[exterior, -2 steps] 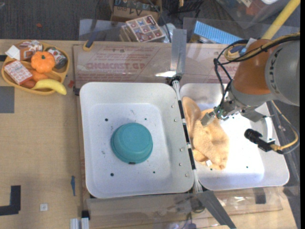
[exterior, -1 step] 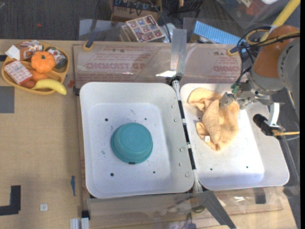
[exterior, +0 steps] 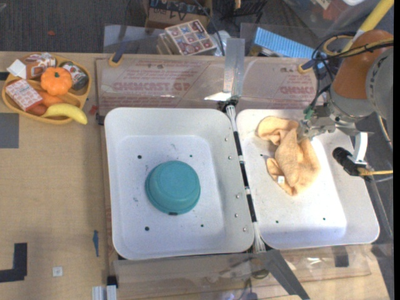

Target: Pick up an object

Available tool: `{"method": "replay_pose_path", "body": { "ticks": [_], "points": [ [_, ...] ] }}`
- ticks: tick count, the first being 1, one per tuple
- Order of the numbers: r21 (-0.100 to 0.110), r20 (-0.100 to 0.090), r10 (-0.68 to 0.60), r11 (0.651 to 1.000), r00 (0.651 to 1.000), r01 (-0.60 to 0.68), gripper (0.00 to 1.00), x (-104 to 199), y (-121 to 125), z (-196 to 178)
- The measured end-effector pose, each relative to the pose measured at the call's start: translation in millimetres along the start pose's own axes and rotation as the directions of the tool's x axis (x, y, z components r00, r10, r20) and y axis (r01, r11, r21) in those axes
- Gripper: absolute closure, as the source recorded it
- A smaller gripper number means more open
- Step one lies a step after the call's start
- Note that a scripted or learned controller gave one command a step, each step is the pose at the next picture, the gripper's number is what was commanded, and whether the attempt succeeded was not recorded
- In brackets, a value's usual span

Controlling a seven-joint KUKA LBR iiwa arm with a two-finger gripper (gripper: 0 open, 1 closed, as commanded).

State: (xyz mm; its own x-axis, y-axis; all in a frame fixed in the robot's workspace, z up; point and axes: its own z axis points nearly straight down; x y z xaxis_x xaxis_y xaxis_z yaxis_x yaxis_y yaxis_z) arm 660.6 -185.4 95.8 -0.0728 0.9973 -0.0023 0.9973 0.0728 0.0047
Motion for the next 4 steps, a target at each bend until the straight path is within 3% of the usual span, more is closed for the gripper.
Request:
{"method": "replay_pose_path", "body": {
  "ticks": [1, 2, 3, 4],
  "points": [
    [0.005, -0.002, -0.223, 0.975, 0.975, 0.223, 1.0, 9, 7, -76],
    [0.006, -0.006, -0.391, 0.921, 0.921, 0.391, 1.0, 36, 8, -29],
    [0.005, -0.007, -0.565, 0.825, 0.825, 0.565, 1.0, 54, 9, -10],
    [0.006, -0.008, -0.565, 0.825, 0.825, 0.565, 0.0, 54, 9, -9]
  ]
}}
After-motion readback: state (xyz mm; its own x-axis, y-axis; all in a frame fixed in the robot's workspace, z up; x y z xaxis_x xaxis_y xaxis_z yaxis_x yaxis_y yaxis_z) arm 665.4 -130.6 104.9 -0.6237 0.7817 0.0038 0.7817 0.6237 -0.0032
